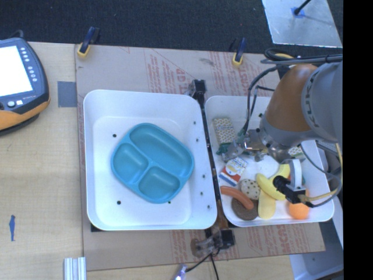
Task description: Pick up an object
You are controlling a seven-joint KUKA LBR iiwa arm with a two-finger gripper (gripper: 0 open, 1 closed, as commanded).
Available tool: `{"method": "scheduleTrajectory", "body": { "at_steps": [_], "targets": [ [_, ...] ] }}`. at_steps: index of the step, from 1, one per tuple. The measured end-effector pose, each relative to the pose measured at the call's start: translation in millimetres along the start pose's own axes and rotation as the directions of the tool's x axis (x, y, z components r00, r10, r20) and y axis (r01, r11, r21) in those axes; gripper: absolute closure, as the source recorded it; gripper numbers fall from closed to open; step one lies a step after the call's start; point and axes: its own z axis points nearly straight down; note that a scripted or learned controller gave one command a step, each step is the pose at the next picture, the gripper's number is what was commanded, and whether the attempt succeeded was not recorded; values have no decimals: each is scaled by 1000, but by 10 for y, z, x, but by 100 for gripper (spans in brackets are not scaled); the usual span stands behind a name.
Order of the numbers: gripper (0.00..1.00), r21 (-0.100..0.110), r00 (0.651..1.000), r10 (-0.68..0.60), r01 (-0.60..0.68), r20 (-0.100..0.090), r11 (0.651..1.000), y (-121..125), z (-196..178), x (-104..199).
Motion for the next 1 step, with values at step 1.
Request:
{"method": "scheduleTrajectory", "body": {
  "at_steps": [1],
  "targets": [
    [0,-2,1000,4,-4,-2,1000,678,-11,-136]
  ]
}}
